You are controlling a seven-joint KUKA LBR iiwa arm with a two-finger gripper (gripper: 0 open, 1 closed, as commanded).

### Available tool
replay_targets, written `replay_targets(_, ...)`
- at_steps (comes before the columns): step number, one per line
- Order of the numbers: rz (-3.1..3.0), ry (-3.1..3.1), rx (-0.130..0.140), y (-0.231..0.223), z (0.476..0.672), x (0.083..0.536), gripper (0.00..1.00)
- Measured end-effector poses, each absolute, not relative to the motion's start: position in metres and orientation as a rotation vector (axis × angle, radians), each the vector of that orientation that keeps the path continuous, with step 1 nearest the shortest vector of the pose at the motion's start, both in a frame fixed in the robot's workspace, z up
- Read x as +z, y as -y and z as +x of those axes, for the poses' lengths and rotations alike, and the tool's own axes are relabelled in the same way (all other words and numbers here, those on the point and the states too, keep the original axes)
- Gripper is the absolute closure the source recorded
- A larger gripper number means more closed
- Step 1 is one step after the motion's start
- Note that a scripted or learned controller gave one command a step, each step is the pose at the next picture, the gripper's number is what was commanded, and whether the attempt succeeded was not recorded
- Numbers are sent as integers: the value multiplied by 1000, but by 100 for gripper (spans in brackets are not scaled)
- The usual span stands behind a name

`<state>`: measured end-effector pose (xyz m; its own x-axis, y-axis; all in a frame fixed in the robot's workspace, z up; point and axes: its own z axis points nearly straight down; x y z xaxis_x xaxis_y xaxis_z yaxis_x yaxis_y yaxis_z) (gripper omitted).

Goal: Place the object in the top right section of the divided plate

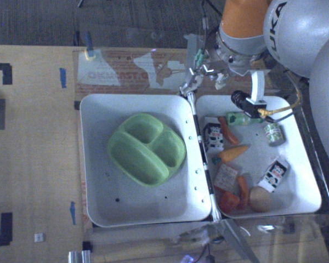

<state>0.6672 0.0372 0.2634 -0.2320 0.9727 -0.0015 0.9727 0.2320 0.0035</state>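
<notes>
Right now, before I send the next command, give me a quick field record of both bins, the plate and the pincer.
left bin: holds green divided plate
plate sections: all three bare
right bin: carrot, two small cow-print cartons, small can, potato, other food items
arm: above right bin's far edge
pincer: near the rim between the bins, grip state unclear

Arm casing (296, 23): letters "UKA", likely KUKA; bench print unreadable
</notes>
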Motion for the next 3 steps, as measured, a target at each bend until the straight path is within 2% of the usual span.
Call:
replay_targets(1,1830,-2554,0,-79,609,309,0)
replay_targets(3,1830,-2554,0,-79,609,309,0)
